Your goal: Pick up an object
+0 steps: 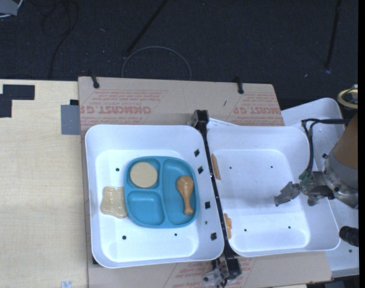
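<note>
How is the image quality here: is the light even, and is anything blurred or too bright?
Camera view: the light is soft and even; the white bins look bright but keep their edges; the blue tray and drumstick are fairly sharp; the gripper is dark and slightly blurred; the floor at the top is very dark.

two white bins [104, 143], one blue tray [161, 218], one drumstick [186, 192], one round patty [143, 174], one tan toast piece [113, 201]

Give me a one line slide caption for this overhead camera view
Gripper over the right bin; left bin holds a blue tray with a drumstick and round biscuit.
</note>
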Robot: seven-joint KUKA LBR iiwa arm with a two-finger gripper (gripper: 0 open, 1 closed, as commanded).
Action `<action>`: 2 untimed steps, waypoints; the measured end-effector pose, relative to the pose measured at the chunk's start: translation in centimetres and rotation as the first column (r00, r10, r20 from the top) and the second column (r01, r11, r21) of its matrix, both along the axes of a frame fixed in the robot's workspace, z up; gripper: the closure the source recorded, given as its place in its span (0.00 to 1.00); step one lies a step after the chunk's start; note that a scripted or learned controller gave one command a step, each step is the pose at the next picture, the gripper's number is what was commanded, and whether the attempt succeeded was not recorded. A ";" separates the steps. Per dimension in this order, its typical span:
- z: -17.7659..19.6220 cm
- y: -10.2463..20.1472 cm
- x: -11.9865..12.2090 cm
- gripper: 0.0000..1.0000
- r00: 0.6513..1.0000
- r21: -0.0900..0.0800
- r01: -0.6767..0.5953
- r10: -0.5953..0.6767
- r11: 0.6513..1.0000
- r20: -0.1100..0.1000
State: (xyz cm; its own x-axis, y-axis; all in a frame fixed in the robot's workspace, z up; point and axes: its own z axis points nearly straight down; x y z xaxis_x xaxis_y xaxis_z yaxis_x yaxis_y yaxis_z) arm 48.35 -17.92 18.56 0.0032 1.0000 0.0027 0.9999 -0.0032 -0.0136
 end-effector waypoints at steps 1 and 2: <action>0.5 0.0 0.3 0.00 1.000 -0.003 -0.002 0.002 1.000 0.012; -4.3 1.0 0.4 0.00 1.000 0.000 -0.004 0.004 1.000 0.007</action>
State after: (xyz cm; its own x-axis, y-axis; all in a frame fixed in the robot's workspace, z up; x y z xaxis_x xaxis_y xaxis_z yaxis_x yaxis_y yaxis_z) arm 48.79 -16.91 14.26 -0.0006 1.0000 0.0031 1.0000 0.0006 -0.0066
